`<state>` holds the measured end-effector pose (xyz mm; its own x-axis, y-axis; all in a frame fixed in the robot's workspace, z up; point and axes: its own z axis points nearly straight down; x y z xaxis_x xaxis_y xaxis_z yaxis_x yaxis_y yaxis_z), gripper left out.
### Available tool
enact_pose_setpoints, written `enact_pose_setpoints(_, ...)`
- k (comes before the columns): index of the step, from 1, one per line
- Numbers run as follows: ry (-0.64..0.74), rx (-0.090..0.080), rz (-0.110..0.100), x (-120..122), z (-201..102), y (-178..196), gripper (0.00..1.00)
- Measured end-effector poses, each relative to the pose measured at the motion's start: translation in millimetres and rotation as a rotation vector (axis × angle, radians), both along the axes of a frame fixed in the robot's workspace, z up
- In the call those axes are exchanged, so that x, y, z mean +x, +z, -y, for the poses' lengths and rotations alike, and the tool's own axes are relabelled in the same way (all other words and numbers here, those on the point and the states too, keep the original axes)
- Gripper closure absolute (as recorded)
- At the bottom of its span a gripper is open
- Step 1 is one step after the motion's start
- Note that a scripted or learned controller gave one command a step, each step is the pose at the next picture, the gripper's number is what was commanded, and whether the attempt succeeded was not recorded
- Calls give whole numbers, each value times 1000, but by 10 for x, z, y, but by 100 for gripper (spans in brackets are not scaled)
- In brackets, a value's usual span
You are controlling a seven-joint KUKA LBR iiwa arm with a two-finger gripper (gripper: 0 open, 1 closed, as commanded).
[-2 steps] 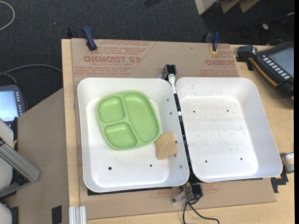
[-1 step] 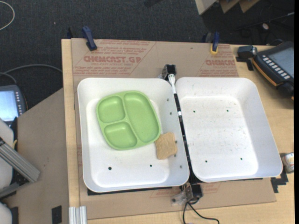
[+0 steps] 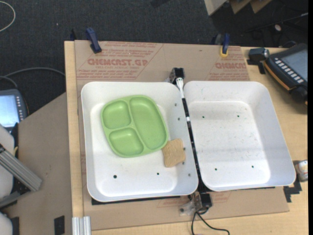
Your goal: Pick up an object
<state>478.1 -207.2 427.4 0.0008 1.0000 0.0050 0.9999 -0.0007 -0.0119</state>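
- Green 3-compartment plate (image 3: pixel 134 126) lies flat in the left bin (image 3: pixel 95 175), nothing in its sections.
- Tan sponge-like square (image 3: pixel 173 152) touches the plate's lower right rim, near the divide between the 2 bins; I judge either one a fair pick target.
- Right bin (image 3: pixel 274 131) carries only dark specks.
- Clamps (image 3: pixel 93 39) pin the cardboard to the bench, likely to stop shifting.
- Tool state: I cannot tell.

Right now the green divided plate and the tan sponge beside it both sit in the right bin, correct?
Not quite. The camera view shows the green divided plate and the tan sponge beside it both sitting in the left bin, not the right bin.
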Motion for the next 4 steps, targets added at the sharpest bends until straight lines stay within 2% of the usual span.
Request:
enact_pose_setpoints(1, 2, -12, 27, 110, 61, 1151, 100)
enact_pose_setpoints(2, 3, 0, 1, 3, -272, -2, 100)
enact_pose_setpoints(3, -2, -13, 25, 184, 193, 975, 100)
enact_pose_setpoints(4, 2, 0, 1, -1, -148, -158, 100)
